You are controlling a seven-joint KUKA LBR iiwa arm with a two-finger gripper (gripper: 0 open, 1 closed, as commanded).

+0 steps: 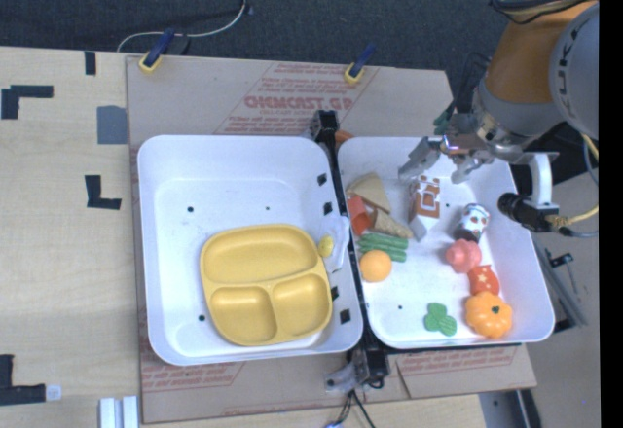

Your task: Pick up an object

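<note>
Dark carpet runs behind a wooden bench (58, 222), where a cardboard sheet (282, 100) with red print is held down by a yellow clamp (149, 59) and a blue one (358, 63). Two white bins sit on it, touching along a black-clipped seam.

Left bin (165, 173): a yellow tray (265, 282) with three compartments, lying toward the near right corner.

Right bin (531, 266): toy food, scattered. Under the gripper stands a small carton (425, 197), white with orange-brown markings, upright, in the bin's far half. Just left of it, against the seam, a tan wedge (374, 197) leans over something red, with a green pod (384, 245) and an orange ball (375, 267) nearer the front. Right of the carton is a small black-and-white figure (473, 220), then a pink piece (461, 254), a red piece (484, 279) and an orange pumpkin (488, 315) down the right side. A green lump (439, 320) lies near the front wall.

From the right, the arm (531, 56) reaches in, orange band showing. Its gripper (444, 161) hangs over the bin's far part, fingers spread wide with nothing between them. The left finger (419, 159) angles out toward the seam; the carton sits just below and between the fingertips, not touched.
</note>
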